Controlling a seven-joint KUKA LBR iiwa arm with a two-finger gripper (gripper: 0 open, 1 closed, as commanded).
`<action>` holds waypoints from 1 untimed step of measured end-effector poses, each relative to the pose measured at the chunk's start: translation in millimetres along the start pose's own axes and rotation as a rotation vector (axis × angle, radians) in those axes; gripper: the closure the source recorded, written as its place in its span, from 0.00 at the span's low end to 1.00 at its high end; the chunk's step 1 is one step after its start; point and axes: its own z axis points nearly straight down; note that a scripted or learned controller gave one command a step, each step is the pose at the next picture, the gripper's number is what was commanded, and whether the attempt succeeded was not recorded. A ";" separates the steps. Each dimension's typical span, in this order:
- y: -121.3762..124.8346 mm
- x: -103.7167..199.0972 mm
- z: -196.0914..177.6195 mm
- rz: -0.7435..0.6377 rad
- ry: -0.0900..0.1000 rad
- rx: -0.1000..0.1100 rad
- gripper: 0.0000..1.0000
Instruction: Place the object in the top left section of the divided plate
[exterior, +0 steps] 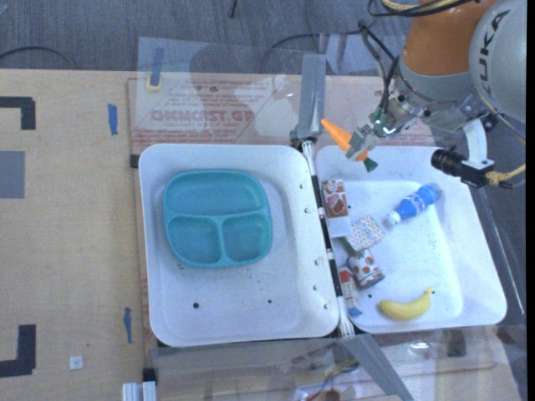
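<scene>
In the left bin (pixel 226 316) we see the teal divided plate (pixel 218 218), each section bare. The right bin (pixel 468 274) holds a few small cartons (pixel 336 197) along the divider, partly overlapping and hard to identify, a blue bottle (pixel 413 204) and a banana (pixel 406 306). Above its far-left corner our gripper (pixel 363 144) is clamped on an orange carrot (pixel 337 133); the arm (pixel 456 32) is cut off at the right edge.

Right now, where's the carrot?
The carrot is between the gripper fingers, above the right bin's top-left corner, near the divider.
</scene>
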 end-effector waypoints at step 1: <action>9.3 67.2 -27.4 -0.208 0.002 0.000 1.00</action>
